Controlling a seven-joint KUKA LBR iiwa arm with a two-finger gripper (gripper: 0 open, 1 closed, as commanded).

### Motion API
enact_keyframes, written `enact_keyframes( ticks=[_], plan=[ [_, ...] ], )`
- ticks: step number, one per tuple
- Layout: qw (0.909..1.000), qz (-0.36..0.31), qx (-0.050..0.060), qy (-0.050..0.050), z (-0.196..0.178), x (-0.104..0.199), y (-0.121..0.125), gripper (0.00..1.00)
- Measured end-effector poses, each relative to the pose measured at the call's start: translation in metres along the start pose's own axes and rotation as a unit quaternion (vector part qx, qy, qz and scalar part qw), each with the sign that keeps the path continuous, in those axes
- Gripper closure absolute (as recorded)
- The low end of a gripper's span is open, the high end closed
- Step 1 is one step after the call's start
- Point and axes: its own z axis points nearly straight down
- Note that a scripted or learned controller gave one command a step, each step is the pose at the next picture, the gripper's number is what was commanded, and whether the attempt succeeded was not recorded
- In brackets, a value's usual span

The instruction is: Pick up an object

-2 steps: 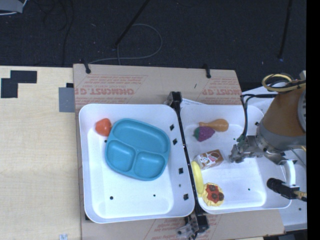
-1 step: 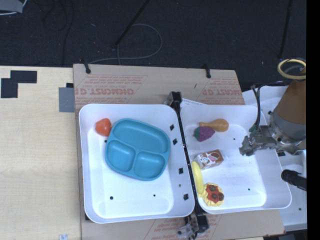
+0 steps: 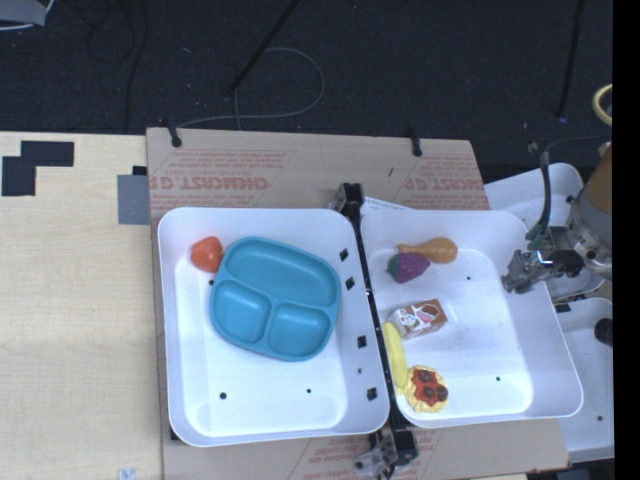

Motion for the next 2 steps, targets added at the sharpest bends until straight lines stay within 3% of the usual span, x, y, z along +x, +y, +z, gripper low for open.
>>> enact_keyframes(
  ticks=[1, 2],
  plan=[
    [1.0000, 0.000, 0.001, 0.001, -0.038, -0.001, 0.001, 1.00],
    [1.0000, -0.002, 0.004, 0.002, -0.024, 0.055, -0.004, 1.00]
  ],
)
